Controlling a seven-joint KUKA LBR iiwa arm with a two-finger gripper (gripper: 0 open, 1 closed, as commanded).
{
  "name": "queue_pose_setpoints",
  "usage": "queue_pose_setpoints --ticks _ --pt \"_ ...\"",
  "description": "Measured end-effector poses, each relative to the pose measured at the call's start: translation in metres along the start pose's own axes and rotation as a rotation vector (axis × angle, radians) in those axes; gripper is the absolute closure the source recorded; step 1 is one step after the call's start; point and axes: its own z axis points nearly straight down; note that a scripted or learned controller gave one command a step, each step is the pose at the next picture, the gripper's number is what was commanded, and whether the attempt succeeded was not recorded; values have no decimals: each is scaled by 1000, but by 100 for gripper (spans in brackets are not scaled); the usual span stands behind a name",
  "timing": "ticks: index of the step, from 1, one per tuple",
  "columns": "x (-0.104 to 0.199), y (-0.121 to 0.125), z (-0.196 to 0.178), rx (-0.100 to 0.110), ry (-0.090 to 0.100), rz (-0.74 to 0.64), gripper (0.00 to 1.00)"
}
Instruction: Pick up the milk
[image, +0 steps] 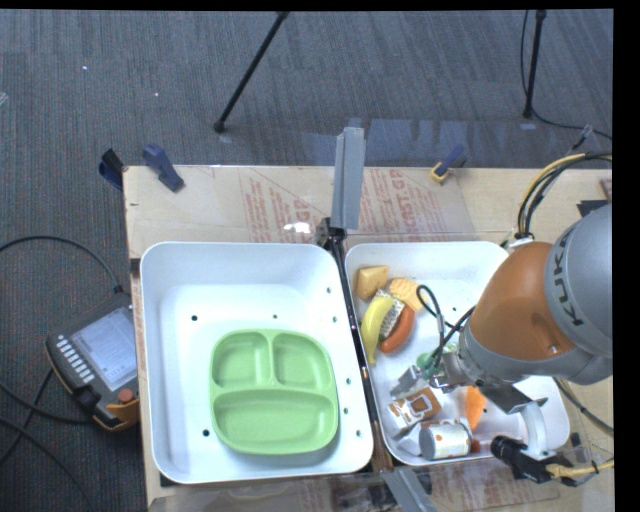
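Here, by size:
Bench: one cardboard-topped wooden bench bearing both bins.
Bins: two shallow white plastic bins, the left bin and the right bin, side by side and touching along their inner walls.
Arm: one grey KUKA arm with an orange band, reaching over the right bin from the right.
Tray: one pale green plastic tray with three compartments, lying flat in the left bin.
Gripper: one two-finger gripper low over the middle of the right bin; I cannot tell how it is set, as the wrist hides it.
Banana: one yellow banana, beside the left wall of the right bin.
Milk: one small white cylindrical milk container with a dark end, on its side by the near wall of the right bin, near the gripper.
Other food: one yellow wedge, one orange piece, one brown-and-white packet, all in the right bin.
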Motion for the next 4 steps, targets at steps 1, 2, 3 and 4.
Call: queue_pose_setpoints --ticks 1,2,3,4 --pt "19 58 -92 20 5 -64 0" --pt "-8 -8 -9 22 7 -51 0" --pt "-8 -8 -17 26 10 -47 100" --pt "-29 -8 -73 19 8 -276 100"
